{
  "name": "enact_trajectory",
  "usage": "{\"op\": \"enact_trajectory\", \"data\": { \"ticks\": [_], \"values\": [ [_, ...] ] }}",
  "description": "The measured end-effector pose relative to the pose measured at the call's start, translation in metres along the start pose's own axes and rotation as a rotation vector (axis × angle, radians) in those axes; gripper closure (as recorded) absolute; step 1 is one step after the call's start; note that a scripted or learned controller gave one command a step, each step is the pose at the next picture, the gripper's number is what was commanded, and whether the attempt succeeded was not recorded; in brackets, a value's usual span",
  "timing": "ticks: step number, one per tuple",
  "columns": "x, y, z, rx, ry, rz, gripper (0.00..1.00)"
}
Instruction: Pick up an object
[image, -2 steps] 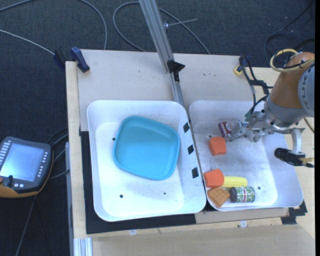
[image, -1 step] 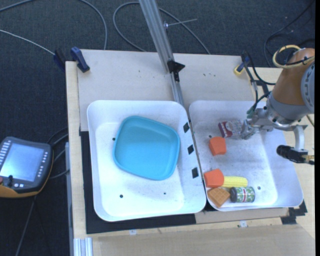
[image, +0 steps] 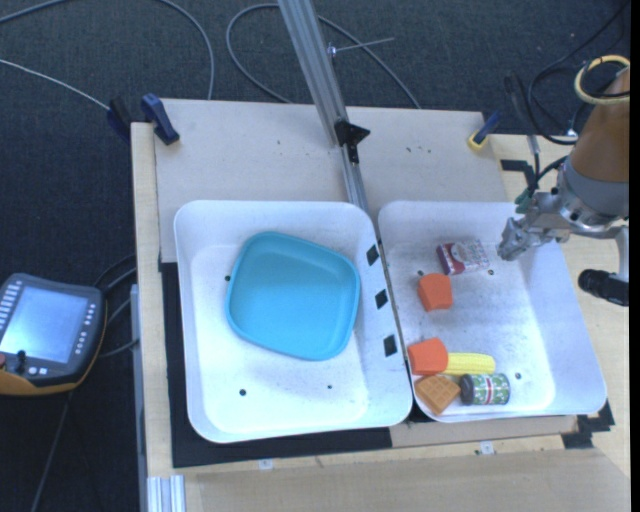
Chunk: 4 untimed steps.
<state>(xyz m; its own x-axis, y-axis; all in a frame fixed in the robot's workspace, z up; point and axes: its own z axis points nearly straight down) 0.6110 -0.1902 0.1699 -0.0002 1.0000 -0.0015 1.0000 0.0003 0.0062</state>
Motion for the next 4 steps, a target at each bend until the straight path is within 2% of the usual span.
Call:
{"op": "enact_trajectory", "data": {
  "ticks": [2,3,4],
  "values": [
    [0.010,0.002,-0.085,0.002,0.001,0.000,1.00],
    [0.055,0.012,-0.086,0.005,0.002,-0.004,1.00],
    [0.115,0.015,-0.075,0.006,0.003,-0.005,1.00]
  ]
}}
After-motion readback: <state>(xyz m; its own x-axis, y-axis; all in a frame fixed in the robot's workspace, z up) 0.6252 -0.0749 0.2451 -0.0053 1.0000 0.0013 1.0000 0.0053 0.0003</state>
